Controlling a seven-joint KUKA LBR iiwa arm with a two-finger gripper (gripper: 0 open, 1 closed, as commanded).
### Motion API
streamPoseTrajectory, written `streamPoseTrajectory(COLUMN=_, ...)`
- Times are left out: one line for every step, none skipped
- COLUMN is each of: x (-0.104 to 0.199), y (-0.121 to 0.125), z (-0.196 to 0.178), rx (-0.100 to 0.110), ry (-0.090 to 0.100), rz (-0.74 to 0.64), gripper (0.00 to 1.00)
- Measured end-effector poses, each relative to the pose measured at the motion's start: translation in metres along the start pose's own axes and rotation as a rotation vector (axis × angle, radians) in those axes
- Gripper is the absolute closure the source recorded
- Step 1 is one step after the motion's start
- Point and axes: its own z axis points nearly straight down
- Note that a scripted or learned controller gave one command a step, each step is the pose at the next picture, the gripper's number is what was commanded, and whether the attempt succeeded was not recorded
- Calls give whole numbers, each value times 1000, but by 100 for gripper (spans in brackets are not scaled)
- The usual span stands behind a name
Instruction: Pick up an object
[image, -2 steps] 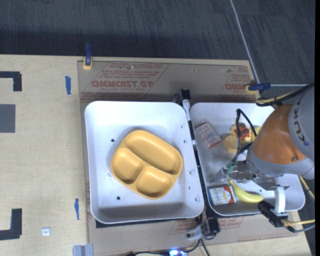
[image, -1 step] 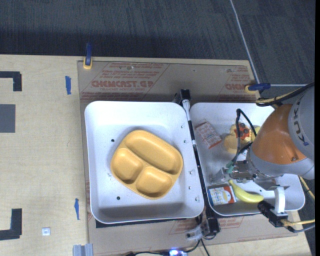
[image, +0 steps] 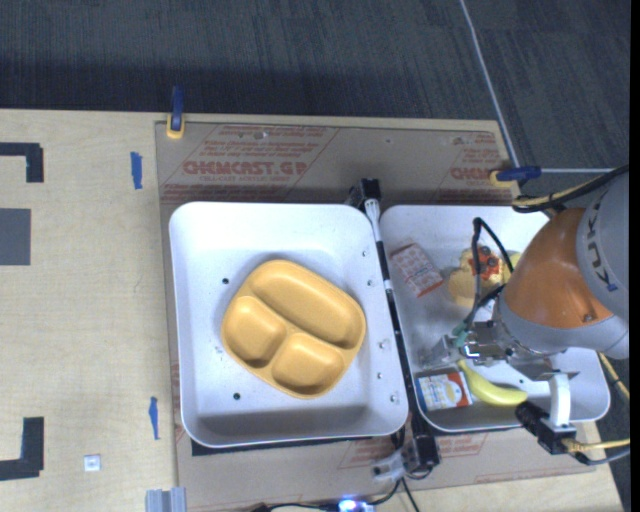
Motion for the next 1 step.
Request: streamPoseTrajectory(x=0, y=2, z=-11, rx=-7, ry=-2, rz=0, gripper=100)
